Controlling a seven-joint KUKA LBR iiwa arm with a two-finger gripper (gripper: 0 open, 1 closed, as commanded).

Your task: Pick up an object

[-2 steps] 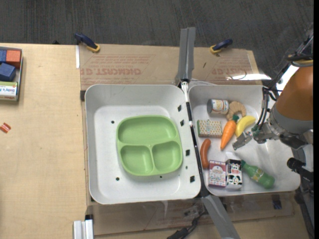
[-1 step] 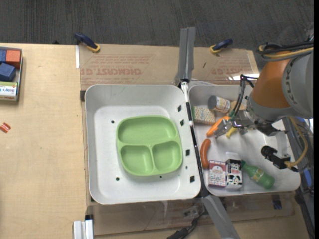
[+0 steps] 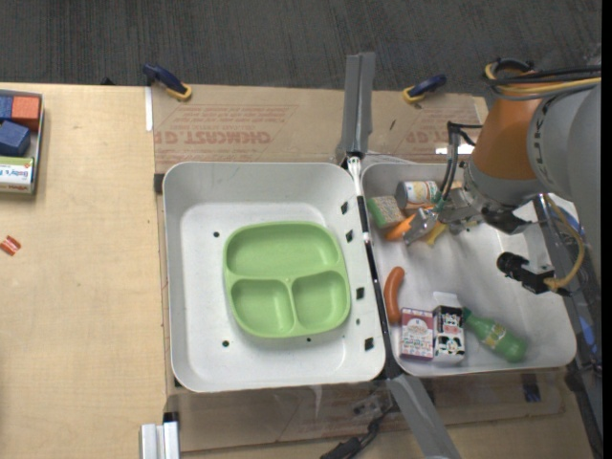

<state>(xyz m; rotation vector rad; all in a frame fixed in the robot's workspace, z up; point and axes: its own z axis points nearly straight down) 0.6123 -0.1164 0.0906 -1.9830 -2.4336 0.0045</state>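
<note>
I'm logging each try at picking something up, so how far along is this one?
Done: the arm has reached the right bin, its gripper low at the far left corner by the carrot and can. In hand: nothing visibly lifted; the grasp is unclear. Left: gripping and raising an object. The hot dog, cartons and green bottle lie untouched; the green tray sits in the left bin.

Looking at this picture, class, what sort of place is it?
Probably a robot lab bench for picking tests: a grey arm reaches over two white bins, one holding toy food such as a hot dog, with clamps fixing cardboard down.
</note>
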